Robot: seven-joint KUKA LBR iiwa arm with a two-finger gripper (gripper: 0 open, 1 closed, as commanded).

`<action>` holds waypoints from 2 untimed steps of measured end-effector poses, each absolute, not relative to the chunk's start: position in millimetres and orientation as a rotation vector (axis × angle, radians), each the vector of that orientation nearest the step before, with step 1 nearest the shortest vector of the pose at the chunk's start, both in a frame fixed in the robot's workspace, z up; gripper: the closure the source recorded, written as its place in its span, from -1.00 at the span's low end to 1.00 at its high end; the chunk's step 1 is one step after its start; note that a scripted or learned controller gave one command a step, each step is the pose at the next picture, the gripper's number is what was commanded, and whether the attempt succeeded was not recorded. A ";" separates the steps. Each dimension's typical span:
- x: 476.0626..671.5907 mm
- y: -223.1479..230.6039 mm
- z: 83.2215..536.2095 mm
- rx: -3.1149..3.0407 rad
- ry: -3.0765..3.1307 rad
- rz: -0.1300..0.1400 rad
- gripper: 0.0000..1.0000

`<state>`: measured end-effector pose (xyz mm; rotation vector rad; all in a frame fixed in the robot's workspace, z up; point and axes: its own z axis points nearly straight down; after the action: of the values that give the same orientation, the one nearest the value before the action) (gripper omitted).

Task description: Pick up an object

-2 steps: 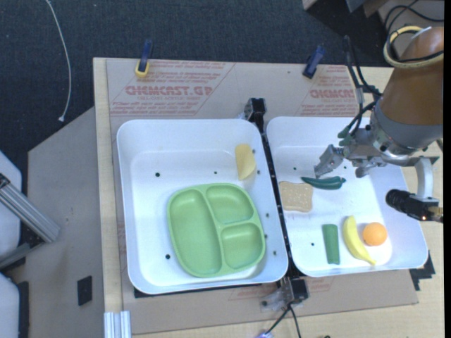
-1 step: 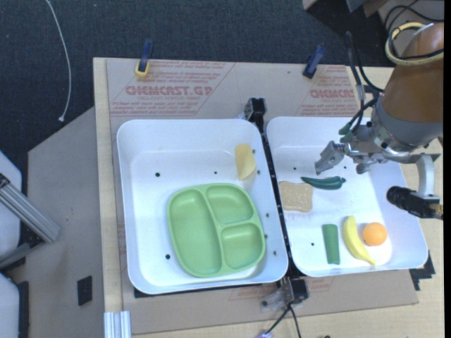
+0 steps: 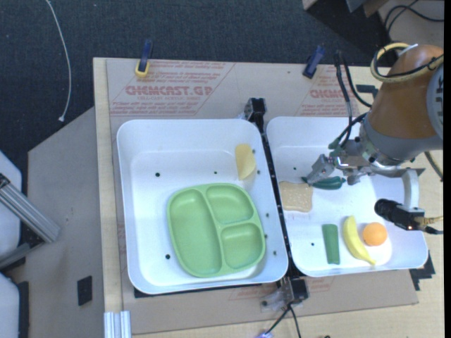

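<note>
Over the right bin (image 3: 423, 255), the hand (image 3: 325, 177) grasps a teal piece (image 3: 328, 183); lift straight, clear of the bread (image 3: 296, 197).

Divided tray (image 3: 211, 229) lies in the left bin (image 3: 134, 189); behind it, a wedge (image 3: 245, 162) by the bin's right wall. Right of the tray, in the right bin (image 3: 296, 129): slice (image 3: 296, 197), stick (image 3: 330, 243), banana (image 3: 356, 241), ball (image 3: 374, 234).

Gripper (image 3: 325, 175) over right bin (image 3: 310, 129); green tray (image 3: 211, 227) in left bin (image 3: 134, 189).
</note>
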<state>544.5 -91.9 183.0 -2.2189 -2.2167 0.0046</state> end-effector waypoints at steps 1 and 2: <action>540.5 -100.9 131.7 -2.221 -2.219 0.002 -1.00; 542.0 -100.4 85.6 -2.221 -2.218 -0.003 -1.00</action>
<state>542.0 -100.4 85.6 -2.2214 -2.2184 -0.0034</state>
